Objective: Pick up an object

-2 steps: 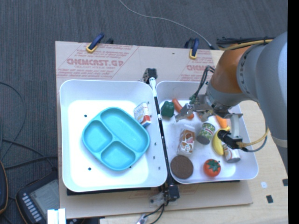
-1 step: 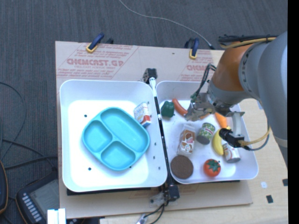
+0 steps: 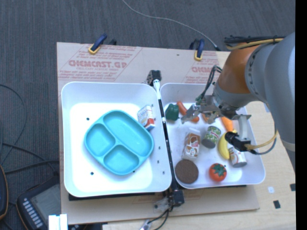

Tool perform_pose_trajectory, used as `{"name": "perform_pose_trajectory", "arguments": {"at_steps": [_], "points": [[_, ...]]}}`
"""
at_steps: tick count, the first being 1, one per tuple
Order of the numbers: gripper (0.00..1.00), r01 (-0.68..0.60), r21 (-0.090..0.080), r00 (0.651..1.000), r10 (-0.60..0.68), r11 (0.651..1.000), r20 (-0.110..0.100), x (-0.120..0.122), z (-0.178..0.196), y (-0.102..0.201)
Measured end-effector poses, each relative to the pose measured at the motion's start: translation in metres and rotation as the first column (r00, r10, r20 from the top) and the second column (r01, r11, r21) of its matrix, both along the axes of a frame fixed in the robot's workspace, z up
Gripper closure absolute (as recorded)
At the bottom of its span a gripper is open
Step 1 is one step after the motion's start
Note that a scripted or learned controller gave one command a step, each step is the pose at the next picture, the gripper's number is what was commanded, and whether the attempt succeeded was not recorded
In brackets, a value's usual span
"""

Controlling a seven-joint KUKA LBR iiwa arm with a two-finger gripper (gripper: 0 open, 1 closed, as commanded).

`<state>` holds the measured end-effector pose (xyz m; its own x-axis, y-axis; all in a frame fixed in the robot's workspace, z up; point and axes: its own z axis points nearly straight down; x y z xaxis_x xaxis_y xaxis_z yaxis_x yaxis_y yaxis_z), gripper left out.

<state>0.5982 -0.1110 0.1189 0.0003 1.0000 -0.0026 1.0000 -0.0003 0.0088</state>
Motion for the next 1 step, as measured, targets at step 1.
{"name": "perform_pose_trajectory", "arguments": {"at_steps": [1], "points": [[0.00,0.000,-0.001,1.000,0.000,1.000,0.005,-0.0498,-0.0296,0.0097]]}}
